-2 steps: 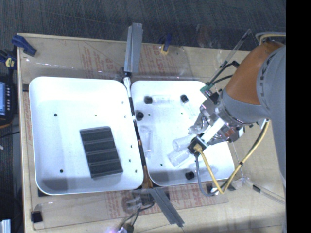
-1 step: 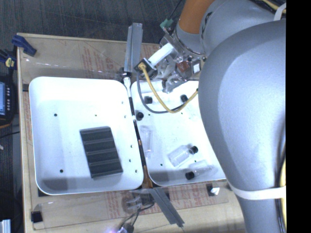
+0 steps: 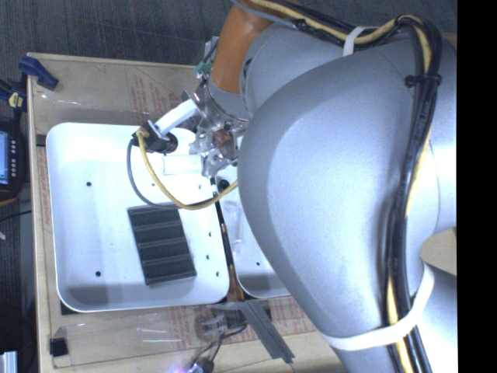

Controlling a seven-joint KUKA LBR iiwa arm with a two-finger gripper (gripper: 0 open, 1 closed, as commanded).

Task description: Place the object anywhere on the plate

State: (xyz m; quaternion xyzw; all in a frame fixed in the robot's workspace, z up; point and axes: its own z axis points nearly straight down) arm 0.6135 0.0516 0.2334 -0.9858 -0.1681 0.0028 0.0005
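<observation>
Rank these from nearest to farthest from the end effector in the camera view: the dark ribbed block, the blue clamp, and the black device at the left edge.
1. Dark ribbed block, in the left bin, below-left of the end effector.
2. Blue clamp, on the bench's upper-left corner.
3. Black device, off the bench at the far left edge.

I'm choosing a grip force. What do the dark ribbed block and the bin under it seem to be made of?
The dark ribbed block looks like matte rubber or plastic: near-black, with parallel ridges and no glare. Which of the two I cannot tell. The left bin looks like smooth white moulded plastic: rounded corners, a soft sheen and small dark holes in its floor.
</observation>
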